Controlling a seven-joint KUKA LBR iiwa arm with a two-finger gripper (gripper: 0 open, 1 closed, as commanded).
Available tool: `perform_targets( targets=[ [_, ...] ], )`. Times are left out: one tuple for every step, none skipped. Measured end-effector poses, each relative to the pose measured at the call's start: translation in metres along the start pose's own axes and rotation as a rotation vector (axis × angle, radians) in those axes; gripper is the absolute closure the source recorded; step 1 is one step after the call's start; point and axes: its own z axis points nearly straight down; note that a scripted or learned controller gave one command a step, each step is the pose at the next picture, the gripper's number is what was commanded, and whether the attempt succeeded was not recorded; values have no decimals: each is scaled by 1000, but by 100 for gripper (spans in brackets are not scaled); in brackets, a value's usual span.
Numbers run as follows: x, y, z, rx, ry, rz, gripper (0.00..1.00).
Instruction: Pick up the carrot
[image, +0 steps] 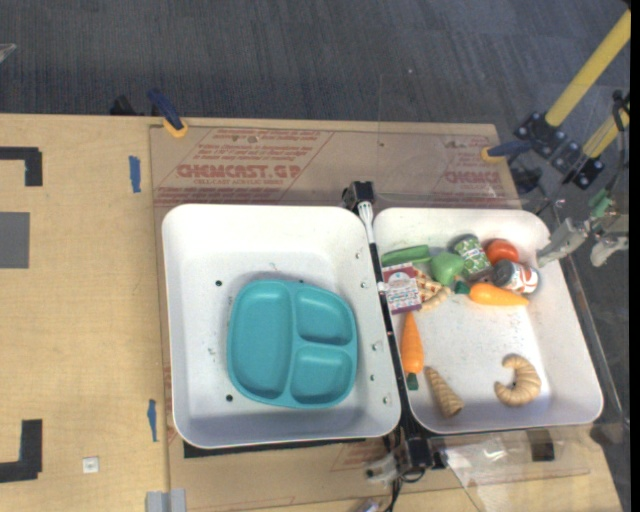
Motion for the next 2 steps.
perform_targets(
  targets=[
    [-15,-35,110,12,4,-61,0],
    [-6,37,162,-32,11,146,0]
  ],
)
